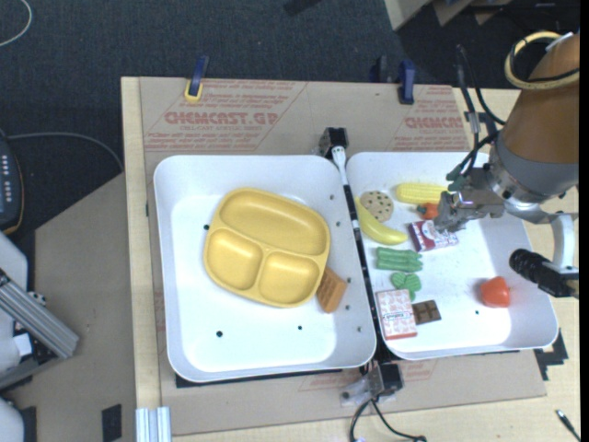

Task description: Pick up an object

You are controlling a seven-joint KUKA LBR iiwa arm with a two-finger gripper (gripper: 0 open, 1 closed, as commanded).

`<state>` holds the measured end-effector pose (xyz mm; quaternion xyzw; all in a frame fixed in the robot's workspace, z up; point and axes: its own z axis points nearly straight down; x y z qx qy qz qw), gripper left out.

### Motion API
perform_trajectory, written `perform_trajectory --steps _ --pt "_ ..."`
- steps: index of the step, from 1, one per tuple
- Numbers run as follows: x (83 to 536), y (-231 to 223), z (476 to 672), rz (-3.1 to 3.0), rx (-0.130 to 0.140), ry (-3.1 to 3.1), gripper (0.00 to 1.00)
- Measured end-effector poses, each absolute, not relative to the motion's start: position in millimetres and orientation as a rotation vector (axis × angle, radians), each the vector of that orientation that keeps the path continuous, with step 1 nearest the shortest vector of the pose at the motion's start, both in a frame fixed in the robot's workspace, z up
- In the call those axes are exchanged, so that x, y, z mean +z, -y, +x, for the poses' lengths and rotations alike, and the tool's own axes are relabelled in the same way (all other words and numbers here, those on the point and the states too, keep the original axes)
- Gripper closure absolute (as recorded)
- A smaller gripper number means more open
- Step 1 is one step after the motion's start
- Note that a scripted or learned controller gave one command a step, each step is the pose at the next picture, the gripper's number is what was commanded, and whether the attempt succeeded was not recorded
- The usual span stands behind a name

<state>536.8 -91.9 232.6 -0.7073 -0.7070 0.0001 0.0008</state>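
Red-white carton, nearest, below-left of hand. Approach step: hand low over red packet; grip state undeterminable. Next: confirm closure, lift.

Yellow divided plate in left bin, toy foods in right bin, gripper low over red-and-white packet, tomato apart

- A small red-and-white packet lay flat in the right bin, near its middle.
- It sat just right of the banana and below the corn cob.
- The green pea pods lay just nearer.
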Motion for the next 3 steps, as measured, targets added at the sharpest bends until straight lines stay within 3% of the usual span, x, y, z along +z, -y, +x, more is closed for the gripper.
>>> perform_trajectory --steps 2,3 --pt "218.9 81.1 545.7 -2.220 0.003 2.220 1.00" --pt "221.4 80.5 537.7 -2.221 0.002 2.219 1.00"
